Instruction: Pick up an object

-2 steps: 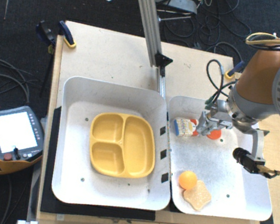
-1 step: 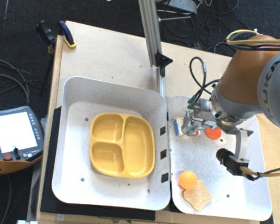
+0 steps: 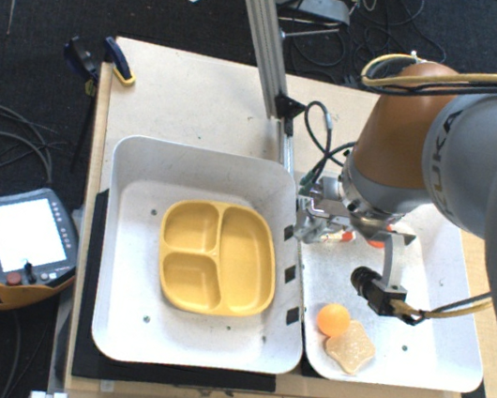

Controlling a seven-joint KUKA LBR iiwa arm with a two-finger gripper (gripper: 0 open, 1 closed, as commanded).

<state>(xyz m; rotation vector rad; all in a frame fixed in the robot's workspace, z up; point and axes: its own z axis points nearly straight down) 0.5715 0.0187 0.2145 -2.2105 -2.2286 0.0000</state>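
My gripper [image 3: 324, 222] hangs low over the far left part of the right bin [image 3: 450, 353], close to the wall between the two bins. A small red object [image 3: 346, 238] peeks out just beside it, mostly hidden by the wrist. An orange ball [image 3: 334, 319] lies at the near side of the right bin, touching a beige, rough-surfaced lump [image 3: 352, 349]. Both are well in front of the gripper.
The left bin [image 3: 130, 220] holds a yellow divided plate [image 3: 217, 256]. A slanted metal post [image 3: 268, 44] rises behind the bins. A black cable fitting [image 3: 377, 292] hangs from the arm over the right bin. A teach pendant [image 3: 17, 243] lies off the bench at left.
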